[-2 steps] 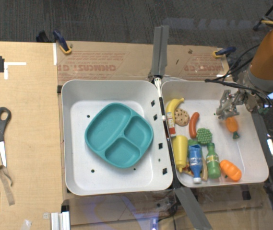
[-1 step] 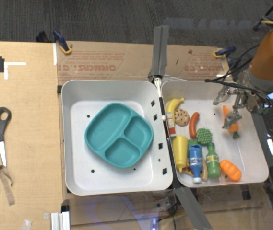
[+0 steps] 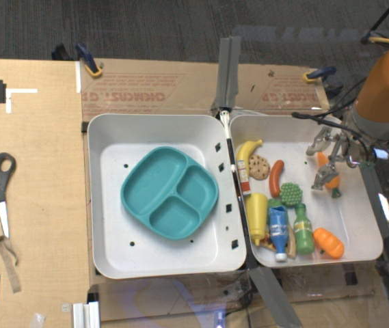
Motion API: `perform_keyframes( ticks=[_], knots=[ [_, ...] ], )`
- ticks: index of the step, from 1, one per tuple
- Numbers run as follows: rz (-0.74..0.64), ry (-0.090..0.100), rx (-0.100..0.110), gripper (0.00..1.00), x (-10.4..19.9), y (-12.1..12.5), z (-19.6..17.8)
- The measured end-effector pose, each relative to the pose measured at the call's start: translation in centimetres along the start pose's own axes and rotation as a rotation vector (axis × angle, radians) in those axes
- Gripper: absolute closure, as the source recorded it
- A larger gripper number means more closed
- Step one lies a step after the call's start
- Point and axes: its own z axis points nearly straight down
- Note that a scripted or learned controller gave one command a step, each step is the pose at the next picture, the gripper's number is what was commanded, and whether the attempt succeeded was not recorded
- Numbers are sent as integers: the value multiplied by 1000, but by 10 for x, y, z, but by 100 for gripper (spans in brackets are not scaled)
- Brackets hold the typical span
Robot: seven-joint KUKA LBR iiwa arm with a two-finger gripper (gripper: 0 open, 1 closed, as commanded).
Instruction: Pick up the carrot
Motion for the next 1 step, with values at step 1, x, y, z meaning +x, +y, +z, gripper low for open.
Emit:
perform_keyframes(
  ticks=[1],
  knots=[
    [-4,-7,1,100,-2,1,-11]
  ],
)
